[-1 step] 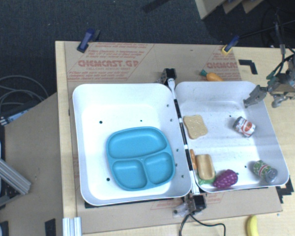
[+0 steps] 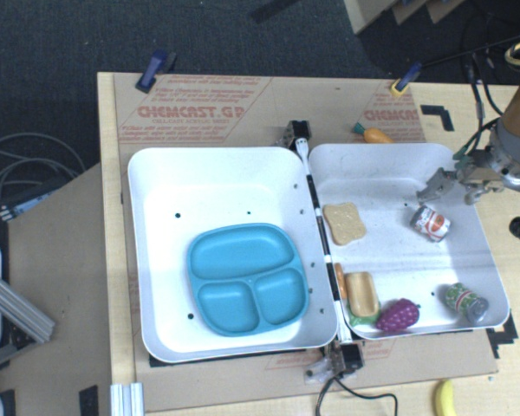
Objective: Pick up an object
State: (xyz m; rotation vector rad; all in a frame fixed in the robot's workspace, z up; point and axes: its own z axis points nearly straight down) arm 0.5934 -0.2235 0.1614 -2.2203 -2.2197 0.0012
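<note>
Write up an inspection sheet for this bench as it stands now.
Surface: brown board bearing a left bin and a right bin.
Job's things: in the right bin, bread slice, small can, hot dog, purple grapes, green can.
Clutter: blue divided plate in the left bin; carrot and banana outside the bins.
Grippers: gripper over the right bin's far right, above the small can, holding nothing seen.
Cables: grey coil at left; black leads at right.
Surroundings: dark carpet.

Blue tray [image 2: 243, 277], purple grapes [image 2: 399, 315]
</note>
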